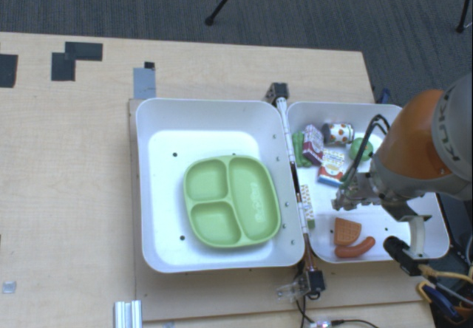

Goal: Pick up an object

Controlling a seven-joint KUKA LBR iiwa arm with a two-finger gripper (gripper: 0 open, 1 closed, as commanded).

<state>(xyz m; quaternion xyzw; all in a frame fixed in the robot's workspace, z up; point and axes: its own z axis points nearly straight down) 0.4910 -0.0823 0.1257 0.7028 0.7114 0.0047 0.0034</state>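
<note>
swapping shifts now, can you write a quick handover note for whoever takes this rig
Gripper: low over the middle of the right bin; whether its fingers are open or shut cannot be told, and nothing is seen held.
Things: the right bin holds a toast slice and a sausage at the near end, with small packets, a can and a green item at the far end. The left bin holds a green divided plate.
Done: no pick visible.
Left: grasp one object and lift it.
</note>
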